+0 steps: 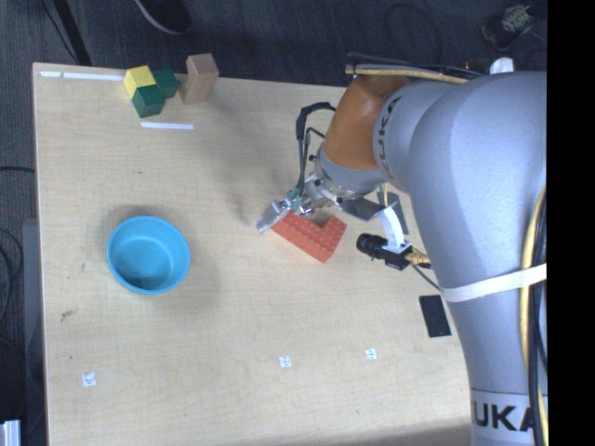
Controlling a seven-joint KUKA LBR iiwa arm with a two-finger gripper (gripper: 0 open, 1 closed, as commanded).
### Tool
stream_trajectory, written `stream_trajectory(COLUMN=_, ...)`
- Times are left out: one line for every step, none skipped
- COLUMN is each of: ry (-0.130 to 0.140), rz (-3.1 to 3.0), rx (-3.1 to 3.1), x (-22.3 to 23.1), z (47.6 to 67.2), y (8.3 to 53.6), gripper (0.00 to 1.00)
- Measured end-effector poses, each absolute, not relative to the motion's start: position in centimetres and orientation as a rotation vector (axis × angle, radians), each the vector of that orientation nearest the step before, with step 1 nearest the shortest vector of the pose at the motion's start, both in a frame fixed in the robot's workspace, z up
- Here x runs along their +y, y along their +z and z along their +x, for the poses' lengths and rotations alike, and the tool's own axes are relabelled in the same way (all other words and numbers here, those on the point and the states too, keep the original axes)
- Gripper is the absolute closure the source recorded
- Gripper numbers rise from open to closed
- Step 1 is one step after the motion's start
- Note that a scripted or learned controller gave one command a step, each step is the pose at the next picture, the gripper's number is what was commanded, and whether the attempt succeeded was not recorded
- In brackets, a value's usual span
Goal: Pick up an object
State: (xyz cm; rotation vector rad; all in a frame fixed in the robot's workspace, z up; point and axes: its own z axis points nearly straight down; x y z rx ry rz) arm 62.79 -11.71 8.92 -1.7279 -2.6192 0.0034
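Note:
A red studded brick [311,236] lies flat on the pale wooden bench top, right of its middle. My gripper [277,216] hangs at the brick's upper left corner, touching or just above it; the view does not show the brick held. The grey arm with its orange band comes in from the right and covers the bench behind the brick.
A blue bowl [149,254] stands at the left. At the far left corner sit a yellow block [138,79], a green block [154,94] and a wooden block [199,77]. A small black flat piece [433,316] lies right of the brick, by the arm.

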Motion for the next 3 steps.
stream_trajectory(ry=0.007, rz=-1.715, rx=-2.623, x=-11.6, z=62.8, y=9.7, gripper=1.00)
stream_trajectory(ry=0.002, rz=-1.640, rx=-2.676, x=-7.5, z=61.3, y=29.3, gripper=1.00)
stream_trajectory(ry=0.003, rz=-1.466, rx=-2.772, x=-12.0, z=62.0, y=20.7, gripper=1.00)
